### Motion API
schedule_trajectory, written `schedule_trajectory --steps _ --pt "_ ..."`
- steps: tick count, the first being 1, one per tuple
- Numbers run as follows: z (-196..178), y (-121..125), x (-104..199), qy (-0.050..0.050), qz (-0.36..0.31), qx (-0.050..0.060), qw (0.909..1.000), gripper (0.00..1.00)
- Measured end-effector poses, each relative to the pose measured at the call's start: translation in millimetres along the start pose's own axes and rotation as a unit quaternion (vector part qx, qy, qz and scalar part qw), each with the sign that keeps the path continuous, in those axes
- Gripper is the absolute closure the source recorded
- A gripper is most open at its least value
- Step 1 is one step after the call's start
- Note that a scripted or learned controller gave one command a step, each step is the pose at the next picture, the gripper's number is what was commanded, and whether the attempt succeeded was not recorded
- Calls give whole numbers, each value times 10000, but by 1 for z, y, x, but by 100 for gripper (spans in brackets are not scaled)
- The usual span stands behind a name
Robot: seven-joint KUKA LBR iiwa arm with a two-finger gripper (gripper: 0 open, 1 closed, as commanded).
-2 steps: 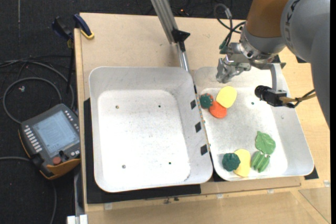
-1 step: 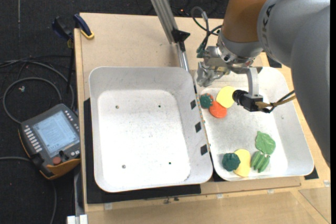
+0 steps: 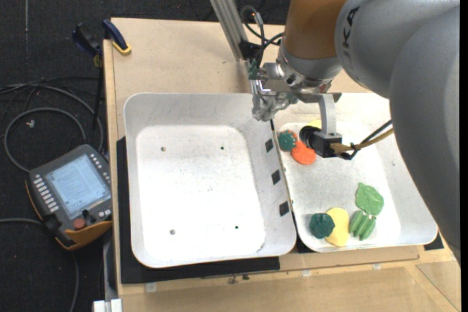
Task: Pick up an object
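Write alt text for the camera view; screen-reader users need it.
A grey robot arm reaches in from the right, its gripper near the far end of the seam between the left bin and right bin. The right bin holds an orange toy and, near its front, green and yellow toys.

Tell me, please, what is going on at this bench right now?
The robot arm reaches over the right bin, its gripper by the rim shared with the left bin. An orange piece lies close by; a green leaf, a dark green piece, a yellow piece and a green pod sit farther off. No pickup is evident yet.
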State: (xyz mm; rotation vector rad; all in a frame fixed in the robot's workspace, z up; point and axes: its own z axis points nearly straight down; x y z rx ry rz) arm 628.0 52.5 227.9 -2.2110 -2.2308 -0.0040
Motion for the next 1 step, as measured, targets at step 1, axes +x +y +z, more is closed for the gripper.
schedule_trajectory --steps 1 --pt "5 -8 46 -3 4 14 10000 100"
